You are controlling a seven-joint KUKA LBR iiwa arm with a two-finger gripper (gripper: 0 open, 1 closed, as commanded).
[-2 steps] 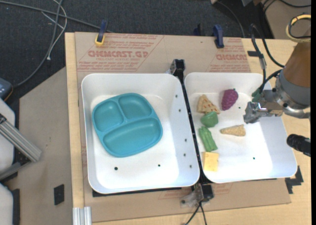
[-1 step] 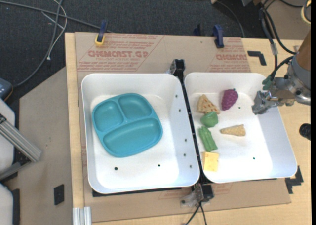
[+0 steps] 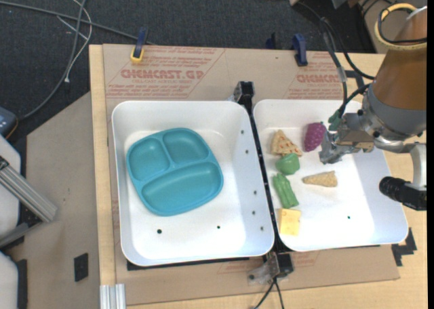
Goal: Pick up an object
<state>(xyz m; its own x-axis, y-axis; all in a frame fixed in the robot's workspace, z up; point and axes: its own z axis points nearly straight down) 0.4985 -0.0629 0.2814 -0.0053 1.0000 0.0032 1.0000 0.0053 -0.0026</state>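
Observation:
The right bin (image 3: 366, 230) holds several toy foods: a purple grape bunch (image 3: 313, 135), a tan wedge (image 3: 285, 143), a green pepper (image 3: 289, 164), a green cucumber (image 3: 285, 190), a beige slice (image 3: 321, 179) and a yellow cheese block (image 3: 290, 221). My gripper (image 3: 329, 152) hangs over the bin's upper middle, just right of the grapes and above the beige slice. Nothing shows between its fingers.
The left bin (image 3: 135, 233) holds a teal divided plate (image 3: 175, 170). Black clips (image 3: 243, 91) join the bins at the middle seam. Blue clamps (image 3: 140, 41) sit on the cardboard's far edge. Cables trail across the dark floor behind.

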